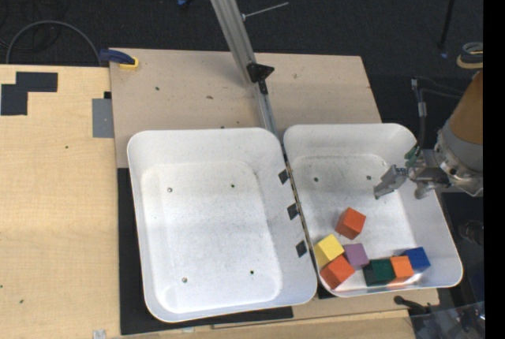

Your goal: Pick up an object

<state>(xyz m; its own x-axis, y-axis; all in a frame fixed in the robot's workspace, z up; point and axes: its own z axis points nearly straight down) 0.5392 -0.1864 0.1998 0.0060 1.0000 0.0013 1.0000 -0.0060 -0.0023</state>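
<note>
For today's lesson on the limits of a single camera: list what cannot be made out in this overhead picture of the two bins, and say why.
- Pincer, camera view: small and blurred, so its opening cannot be judged.
- Arm: cut off by the right edge.
- Green block: partly covered by the orange block beside it.
- Cluster of blocks along the right bin's front wall: whether they touch or overlap is too small to tell.

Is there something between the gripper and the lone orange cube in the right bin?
Nothing visible. The gripper is above bare bin floor, and the orange cube sits apart from the other blocks, which lie behind it at the bin's near edge.
</note>
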